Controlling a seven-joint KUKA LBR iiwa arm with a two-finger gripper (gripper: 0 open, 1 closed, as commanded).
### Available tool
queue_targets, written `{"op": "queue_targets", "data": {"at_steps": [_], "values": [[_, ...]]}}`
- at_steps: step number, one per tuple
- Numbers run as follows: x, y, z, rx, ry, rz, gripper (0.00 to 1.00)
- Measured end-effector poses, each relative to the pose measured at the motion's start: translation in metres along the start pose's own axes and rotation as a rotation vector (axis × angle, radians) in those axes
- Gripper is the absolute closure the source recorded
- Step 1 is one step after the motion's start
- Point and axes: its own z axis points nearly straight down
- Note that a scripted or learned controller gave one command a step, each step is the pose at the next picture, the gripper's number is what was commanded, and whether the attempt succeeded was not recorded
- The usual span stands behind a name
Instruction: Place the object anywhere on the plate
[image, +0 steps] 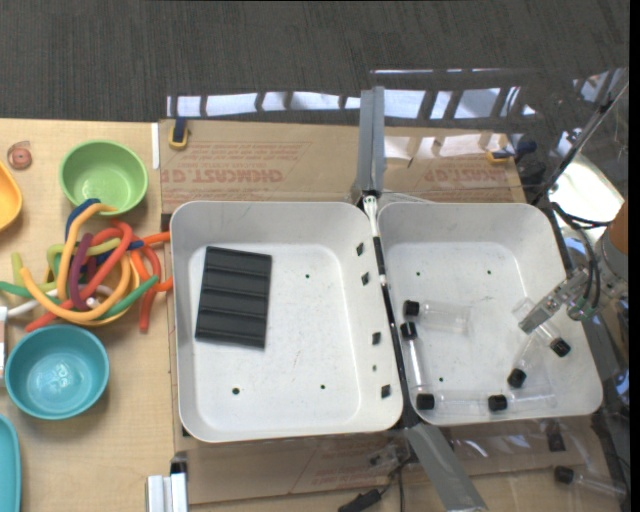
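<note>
gripper is hanging low in the right bin, why there?

i'm guessing it's going for the clear piece with black caps, which is lying just off its tip, toward the divider.

is it carrying anything?

nothing is showing in it, and i cannot tell whether it's standing wide or narrow.

and the black ribbed plate?

it's sitting well away from the gripper, past the divider in the left bin, flat and bare, so the whole carry is probably waiting.
</note>
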Motion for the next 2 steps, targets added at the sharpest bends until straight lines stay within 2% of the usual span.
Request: {"op": "queue_targets", "data": {"at_steps": [1,2], "values": [[-0.024,0.030,-0.050,-0.001,-0.003,-0.131,1.00],[0.024,0.001,-0.020,0.000,0.001,-0.207,1.00]]}}
